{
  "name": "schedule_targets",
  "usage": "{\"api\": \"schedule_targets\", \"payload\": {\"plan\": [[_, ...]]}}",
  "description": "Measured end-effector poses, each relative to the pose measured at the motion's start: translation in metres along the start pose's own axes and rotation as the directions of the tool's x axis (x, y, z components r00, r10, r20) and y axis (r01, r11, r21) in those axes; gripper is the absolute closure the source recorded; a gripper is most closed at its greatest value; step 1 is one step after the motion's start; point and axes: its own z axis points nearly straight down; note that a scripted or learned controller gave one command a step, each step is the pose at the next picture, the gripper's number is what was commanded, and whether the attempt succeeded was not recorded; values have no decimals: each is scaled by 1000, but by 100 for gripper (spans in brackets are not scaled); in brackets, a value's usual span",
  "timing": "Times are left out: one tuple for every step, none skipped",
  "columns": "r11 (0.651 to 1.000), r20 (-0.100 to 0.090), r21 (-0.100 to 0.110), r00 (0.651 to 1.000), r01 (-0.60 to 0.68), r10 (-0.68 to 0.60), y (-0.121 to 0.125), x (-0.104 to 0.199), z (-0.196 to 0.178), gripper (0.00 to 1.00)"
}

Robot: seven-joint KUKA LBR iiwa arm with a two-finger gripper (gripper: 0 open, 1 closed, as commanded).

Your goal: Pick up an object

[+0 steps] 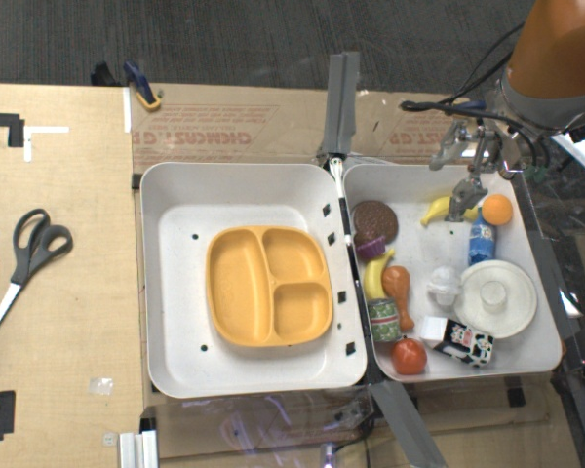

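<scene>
A: Overhead, the claw (pixel 465 201) hangs at the far side of the right bin (pixel 538 261), low over a small banana (pixel 437 209), with an orange ball (pixel 498 210) just beside it. Whether its fingers are open or closed cannot be told from this angle, and nothing is seen held between them.

B: So which step is this?

A: By the look of it, the approach: the claw is lined up over a target but has lifted nothing. The likely pick is that banana, lying against the bin's far wall.

B: And the next move?

A: It would call for a straight drop and a firm close around the banana, keeping clear of the ball and the blue bottle (pixel 480 243) just beside it. The crowding makes a miss plausible.

B: What else is in that bin?

A: A brown cookie (pixel 374 221), a second banana (pixel 373 277), a drumstick (pixel 398 286), a green can (pixel 383 322), a tomato (pixel 409 357), a white bowl (pixel 497 298) and a black-and-white box (pixel 467 340).

B: And the left bin (pixel 166 291)?

A: It carries one yellow tray (pixel 269 285) with three compartments, all bare. Scissors (pixel 27 253) lie on the table (pixel 58 359), well apart.
</scene>
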Motion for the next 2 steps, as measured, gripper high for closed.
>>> {"api": "schedule_targets", "payload": {"plan": [[989,5,0,989,-146,146,18,29,139,0],[955,4,1,955,-295,295,-55,10,95,0]]}}
